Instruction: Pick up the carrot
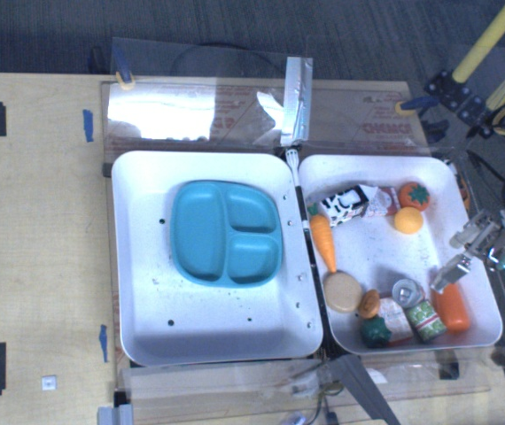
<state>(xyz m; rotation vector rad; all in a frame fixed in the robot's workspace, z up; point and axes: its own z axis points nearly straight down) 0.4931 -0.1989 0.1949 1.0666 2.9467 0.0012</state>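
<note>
Nearest the camera, along the front wall of the right bin (483, 333): one dark green toy (376, 331), one small bottle with a green label (426, 319), one orange-red block (453, 308). Just behind those, one silver can (405, 290), one small brown piece (369, 304) and one round tan bun (342, 292), this last against the left wall.

Next back, at the right side of that bin, low over the floor and just above the orange-red block: the gripper (454, 271), at the end of the arm coming in from the right. Released or clenched: cannot tell from this angle. Nothing visibly grasped.

Across the bin from it, well apart, to the view's left and a little farther back: the carrot (323, 242), one only. Lying flat beside the left wall, close to the divide between the two bins. Long axis roughly near-to-far, thick end far, pointed tip near, just short of the bun. Likely needs a sideways crossing of the bin's open middle, then jaws set across the carrot's width, with little room on the wall side.

Level with the carrot, in the left bin (137, 264): one blue plate (228, 233), three compartments.

Farthest back in the right bin: one yellow ball (407, 222), one orange tomato-like fruit (414, 196), one black-and-white patterned item (350, 204).
</note>
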